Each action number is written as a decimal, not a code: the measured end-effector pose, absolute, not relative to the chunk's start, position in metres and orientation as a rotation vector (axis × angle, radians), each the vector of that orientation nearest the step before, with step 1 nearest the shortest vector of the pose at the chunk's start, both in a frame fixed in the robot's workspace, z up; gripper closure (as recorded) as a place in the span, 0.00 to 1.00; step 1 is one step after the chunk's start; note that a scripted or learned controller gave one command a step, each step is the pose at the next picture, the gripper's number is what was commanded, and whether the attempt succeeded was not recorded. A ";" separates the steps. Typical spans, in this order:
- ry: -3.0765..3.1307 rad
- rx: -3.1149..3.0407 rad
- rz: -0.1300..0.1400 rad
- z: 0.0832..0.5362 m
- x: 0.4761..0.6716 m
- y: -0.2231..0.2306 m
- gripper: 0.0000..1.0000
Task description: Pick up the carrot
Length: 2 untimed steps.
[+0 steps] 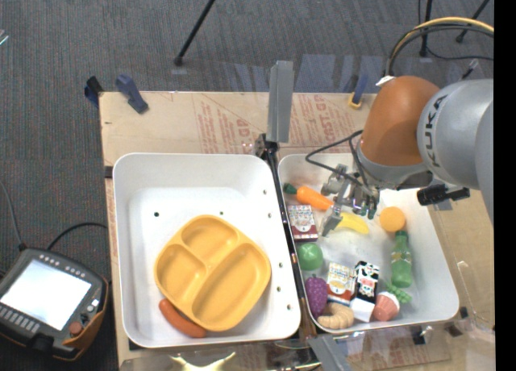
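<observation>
The grey two-finger gripper (pixel 342 210) hangs with fingers apart, holding nothing, the small orange carrot (pixel 313 197) just left of it.

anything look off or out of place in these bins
One oddity: a sausage in the left bin lies partly tucked under the yellow divided plate's near edge. The toy food in the right bin is jumbled, but nothing looks spilled or damaged.

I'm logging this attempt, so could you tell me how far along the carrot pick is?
Done: the gripper is over the right bin, close beside the carrot. In hand: nothing visibly; the carrot lies on the bin floor near the divider, left of the gripper. Left: closing on the carrot and lifting it.
</observation>
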<state>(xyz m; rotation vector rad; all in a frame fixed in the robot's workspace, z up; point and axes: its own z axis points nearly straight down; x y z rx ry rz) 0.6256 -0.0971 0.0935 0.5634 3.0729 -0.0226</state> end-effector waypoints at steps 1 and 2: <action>3.090 0.497 -0.016 0.092 0.630 -0.098 0.00; 2.924 1.143 -0.003 0.088 0.622 -0.086 0.00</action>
